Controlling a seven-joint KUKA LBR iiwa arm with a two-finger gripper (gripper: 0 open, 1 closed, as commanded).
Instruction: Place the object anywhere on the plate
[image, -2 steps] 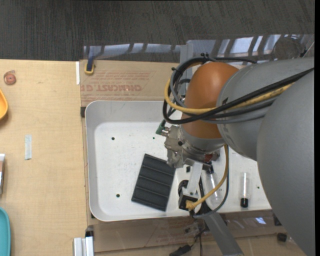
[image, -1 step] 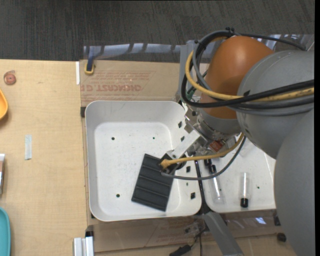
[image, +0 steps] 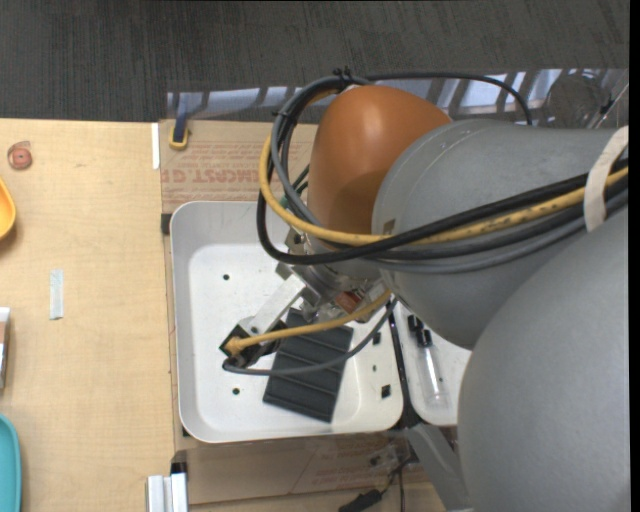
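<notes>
Pale wooden surface (image: 90, 250) with dark carpeted floor (image: 300, 40) beyond it; a printed cardboard sheet (image: 220, 175) lies under the bins.

1. Arm (image: 480, 230): grey, with its orange band (image: 365, 150) uppermost, reaching in from the right and hanging low over the left bin. Its bulk hides the wrist's underside, so whether the jaws are open or closed, or hold anything, cannot be told.

2. Left bin (image: 195, 300): shallow, white. It holds one item, a black ribbed slab (image: 305, 375), taken to be the task's object. The slab lies flat, skewed, toward the near right part of the floor, its upper end under the wrist.

3. Right bin (image: 445, 400): mostly covered by the arm. A slim pen-like item (image: 427, 360) lies inside near its left wall.

4. Left edge of view: an orange rim (image: 4, 215) and a teal rim (image: 6, 470) are each cut off. Either might be the plate; not determinable.

Handling assessment of the slab: it looks stiff, flat and probably light. The ridges should give purchase, but the low profile leaves little height to pinch. A hold across the narrower width, mid-length, appears soundest — an end grip risks the slab tipping.
</notes>
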